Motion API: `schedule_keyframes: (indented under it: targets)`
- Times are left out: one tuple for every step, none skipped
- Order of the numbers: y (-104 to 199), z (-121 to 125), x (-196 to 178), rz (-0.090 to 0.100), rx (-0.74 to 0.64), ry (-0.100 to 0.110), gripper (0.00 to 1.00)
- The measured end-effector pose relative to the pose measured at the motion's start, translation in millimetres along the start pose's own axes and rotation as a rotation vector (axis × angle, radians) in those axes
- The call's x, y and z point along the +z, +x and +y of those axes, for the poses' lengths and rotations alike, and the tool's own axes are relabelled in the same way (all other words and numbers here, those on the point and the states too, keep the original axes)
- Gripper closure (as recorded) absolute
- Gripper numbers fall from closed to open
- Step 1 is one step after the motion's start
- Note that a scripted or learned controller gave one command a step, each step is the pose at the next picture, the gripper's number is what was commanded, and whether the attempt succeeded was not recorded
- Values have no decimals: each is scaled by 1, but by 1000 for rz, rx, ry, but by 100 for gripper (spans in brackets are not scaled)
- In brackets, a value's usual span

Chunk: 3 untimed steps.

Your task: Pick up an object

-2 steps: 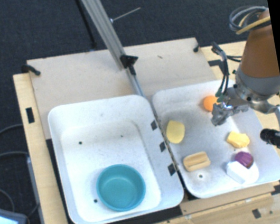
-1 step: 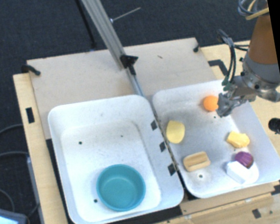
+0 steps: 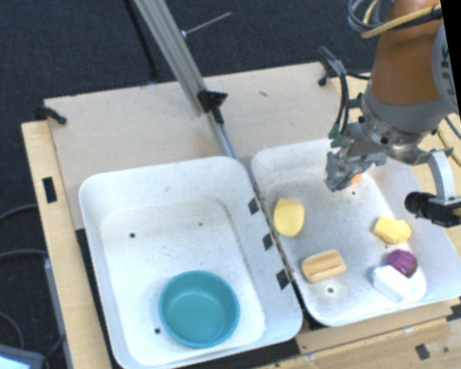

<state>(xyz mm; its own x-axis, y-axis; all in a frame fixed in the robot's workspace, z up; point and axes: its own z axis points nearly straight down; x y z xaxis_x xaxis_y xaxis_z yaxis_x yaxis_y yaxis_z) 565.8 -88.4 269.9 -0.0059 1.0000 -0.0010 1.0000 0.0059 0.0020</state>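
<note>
Over the right bin, the gripper hangs above bare floor near a yellow round piece; its grasp state I cannot tell.

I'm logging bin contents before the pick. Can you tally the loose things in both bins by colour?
Yellow: 2, a rounded piece and a small block
Tan: 1, block
Purple: 1
White: 1
Teal: 1, bowl in the left bin
Total: 6
</note>
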Motion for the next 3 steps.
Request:
schedule_keyframes:
  targets:
    - [54, 12, 15, 2, -1, 3, 100]
    - [98, 25, 12, 2, -1, 1, 100]
    - [148, 23, 21, 2, -1, 4, 100]
